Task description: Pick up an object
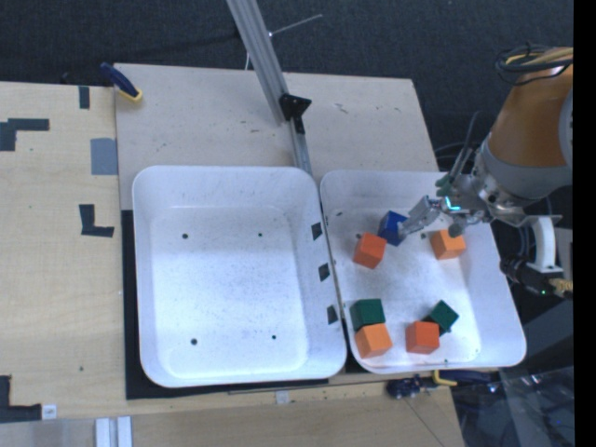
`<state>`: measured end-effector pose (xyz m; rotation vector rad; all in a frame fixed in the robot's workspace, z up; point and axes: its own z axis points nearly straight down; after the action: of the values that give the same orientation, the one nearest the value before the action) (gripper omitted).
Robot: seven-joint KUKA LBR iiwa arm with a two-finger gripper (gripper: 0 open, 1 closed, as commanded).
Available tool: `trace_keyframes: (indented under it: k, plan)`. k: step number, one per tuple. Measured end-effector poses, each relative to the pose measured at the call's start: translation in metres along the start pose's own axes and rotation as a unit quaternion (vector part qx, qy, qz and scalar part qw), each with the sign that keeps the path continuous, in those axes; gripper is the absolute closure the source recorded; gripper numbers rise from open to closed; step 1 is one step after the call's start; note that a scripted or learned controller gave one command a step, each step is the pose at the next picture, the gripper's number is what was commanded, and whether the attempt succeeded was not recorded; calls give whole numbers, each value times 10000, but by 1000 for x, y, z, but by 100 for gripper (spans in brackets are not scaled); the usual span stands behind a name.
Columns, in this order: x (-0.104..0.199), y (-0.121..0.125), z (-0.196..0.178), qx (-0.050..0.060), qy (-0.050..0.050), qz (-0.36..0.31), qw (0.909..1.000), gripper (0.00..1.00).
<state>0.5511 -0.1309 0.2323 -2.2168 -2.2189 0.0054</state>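
Writing: none can be read on the blocks, bins or bench.
Bench: pale wood board (233,110) under both bins, with a second wooden surface (47,250) to its left that carries dark tape marks.
Floor: dark carpet beyond the far edge of the bench.
Pole: a grey metal bar (256,40) slants down from the top edge and ends at a black bracket just behind the gap between the bins.
Small item: a blue and yellow object (121,82) lies at the far left corner of the board; too small to tell what it is.
Left bin: shallow white tray (149,194), speckled floor with four dark dots.
Right bin: shallow white tray (503,343) that holds all the blocks.
Arm: enters from the right, orange band (531,119) above a grey wrist, leaning down over the far part of the right bin.
Gripper: (416,222) low over the right bin, its tip beside the blue block; whether the fingers are apart or together cannot be told.
Blue block: (392,226) on the bin floor at the gripper's tip; contact uncertain.
Orange blocks: one (370,250) just beside the blue block, one (448,244) under the wrist, two more (374,339) (422,336) near the front rim.
Green blocks: one (367,312) touching the front orange block behind it, one (442,316) tilted near the other.
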Motion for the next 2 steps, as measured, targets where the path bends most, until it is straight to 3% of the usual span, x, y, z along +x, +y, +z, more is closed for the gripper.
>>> trace_keyframes:
  k: [1,2]
  plan:
    - [0,1,-2,-23,-4,-7,10000,0]
    - [-1,8,58,8,-5,-1,10000,0]
